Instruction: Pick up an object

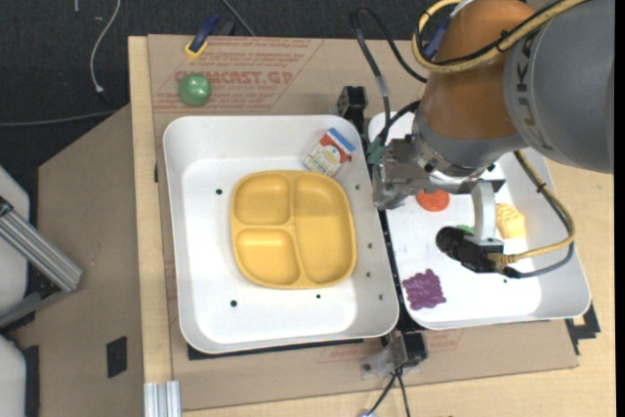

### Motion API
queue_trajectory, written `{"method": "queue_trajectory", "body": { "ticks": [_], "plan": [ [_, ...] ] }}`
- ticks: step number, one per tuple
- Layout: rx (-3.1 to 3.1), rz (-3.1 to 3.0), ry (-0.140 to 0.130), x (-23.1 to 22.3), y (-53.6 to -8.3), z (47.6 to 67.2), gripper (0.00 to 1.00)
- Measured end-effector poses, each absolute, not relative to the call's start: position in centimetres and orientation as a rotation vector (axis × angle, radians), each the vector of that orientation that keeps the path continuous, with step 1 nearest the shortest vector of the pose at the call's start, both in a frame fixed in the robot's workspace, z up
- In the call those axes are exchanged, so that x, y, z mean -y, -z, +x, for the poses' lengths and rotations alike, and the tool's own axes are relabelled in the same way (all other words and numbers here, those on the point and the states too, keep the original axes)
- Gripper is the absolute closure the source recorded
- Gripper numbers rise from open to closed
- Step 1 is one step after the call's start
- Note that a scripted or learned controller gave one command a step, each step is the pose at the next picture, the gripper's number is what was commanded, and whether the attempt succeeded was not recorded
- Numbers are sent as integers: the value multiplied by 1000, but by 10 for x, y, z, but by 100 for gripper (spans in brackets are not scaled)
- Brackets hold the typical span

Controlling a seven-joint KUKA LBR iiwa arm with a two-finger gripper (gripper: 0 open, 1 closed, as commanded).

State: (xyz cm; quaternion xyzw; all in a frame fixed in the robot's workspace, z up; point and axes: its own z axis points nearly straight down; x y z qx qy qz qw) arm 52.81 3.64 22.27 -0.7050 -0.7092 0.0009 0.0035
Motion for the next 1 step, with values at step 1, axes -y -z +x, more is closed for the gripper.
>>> {"method": "queue_trajectory", "body": {
  "ticks": [1],
  "plan": [
    [2224, -2210, -2, -87, -234, 501, 100]
  ]
}}
